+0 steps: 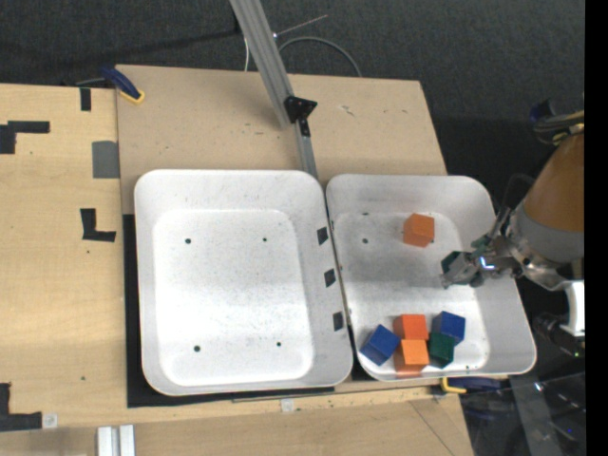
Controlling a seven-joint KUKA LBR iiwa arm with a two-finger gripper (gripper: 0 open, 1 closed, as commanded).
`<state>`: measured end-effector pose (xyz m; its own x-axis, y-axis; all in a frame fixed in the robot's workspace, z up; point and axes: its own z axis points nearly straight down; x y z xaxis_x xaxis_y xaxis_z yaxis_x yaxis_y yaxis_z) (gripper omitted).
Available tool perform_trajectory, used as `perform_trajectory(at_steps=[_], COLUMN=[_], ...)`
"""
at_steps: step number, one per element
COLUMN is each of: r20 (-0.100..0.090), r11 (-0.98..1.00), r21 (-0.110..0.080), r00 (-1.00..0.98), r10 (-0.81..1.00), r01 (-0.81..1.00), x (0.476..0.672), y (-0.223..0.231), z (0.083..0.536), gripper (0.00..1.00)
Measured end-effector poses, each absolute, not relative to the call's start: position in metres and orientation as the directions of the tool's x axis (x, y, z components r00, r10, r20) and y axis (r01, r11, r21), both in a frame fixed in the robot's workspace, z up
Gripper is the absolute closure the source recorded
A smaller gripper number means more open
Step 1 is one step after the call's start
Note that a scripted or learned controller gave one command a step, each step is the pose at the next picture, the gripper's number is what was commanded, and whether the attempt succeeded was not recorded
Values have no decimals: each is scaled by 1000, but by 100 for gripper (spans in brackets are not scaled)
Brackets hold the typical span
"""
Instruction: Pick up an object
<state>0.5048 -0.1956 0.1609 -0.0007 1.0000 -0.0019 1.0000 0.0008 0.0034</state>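
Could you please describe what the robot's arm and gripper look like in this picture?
The arm enters from the right edge as a rounded, bulky orange section with a grey part below it. Beneath that is a pale, metallic-looking wrist piece. The gripper at its end is small and dark, black to grey, with a small greenish spot and a bright glint near its base. Thin dark cables loop beside the wrist.

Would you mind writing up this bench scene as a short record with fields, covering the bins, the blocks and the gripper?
left bin: white, shallow, no blocks in it
right bin: white, shallow, holds all the blocks
lone orange block: upper middle of the right bin, apart from the others
block cluster: near edge of the right bin; blue block, two orange blocks, green block, second blue block
gripper: over the right side of the right bin, between the lone block and the cluster
held item: none seen between the fingers
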Motion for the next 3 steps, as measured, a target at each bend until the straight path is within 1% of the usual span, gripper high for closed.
perform_trajectory(at_steps=[1,2,3], r20=[-2,-2,2], r11=[0,3,7], r21=[3,4,-1], r00=[0,-3,-7], r10=[1000,1000,1000], r01=[1000,1000,1000], x=[503,511,512], y=[-204,-198,-144], z=[208,266,271], gripper=[100,100,100])
